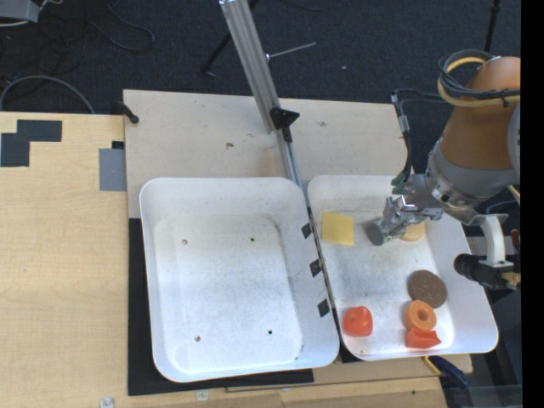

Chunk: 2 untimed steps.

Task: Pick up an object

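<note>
Camera view is showing the arm reaching in from the right, its upper part cut off by the frame edge, so its base is staying out of sight. Its end effector is hanging low over the right bin, and whether it is spread or closed cannot be told from this slant; no object is showing between its tips. A small tan object is lying partly hidden just behind it, too covered to identify. A dark grey lump is sitting at the tips, touching or nearly so.

Elsewhere in that bin, a yellow block is lying near the divider, a brown disc is resting toward the right, an orange ring is sitting on a red piece, and a red-orange cup shape is standing near the front. The left bin is lying beside it on the surface. A slanted aluminium rail is crossing above both bins.
</note>
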{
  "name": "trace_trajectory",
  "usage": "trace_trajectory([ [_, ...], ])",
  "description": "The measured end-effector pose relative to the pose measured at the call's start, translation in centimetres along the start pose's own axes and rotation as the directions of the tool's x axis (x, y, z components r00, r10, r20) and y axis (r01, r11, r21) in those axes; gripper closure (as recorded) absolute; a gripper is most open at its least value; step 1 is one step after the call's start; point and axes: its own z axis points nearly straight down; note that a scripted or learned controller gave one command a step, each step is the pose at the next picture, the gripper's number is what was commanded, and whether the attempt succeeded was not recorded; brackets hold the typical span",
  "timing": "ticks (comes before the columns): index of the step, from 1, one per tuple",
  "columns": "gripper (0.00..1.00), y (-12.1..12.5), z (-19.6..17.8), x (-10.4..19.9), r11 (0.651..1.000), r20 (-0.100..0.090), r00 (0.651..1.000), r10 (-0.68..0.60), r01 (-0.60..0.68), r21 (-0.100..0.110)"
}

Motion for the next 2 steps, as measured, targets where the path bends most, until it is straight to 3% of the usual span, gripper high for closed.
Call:
trace_trajectory([
  [1, 1.00, 1.7, 0.3, 4.3, 1.000, 0.001, 1.000, 0.002, -0.002, -0.002],
  [2, 1.00, 1.8, 0.2, 9.1, 1.000, 0.002, 1.000, 0.002, -0.002, -0.002],
])
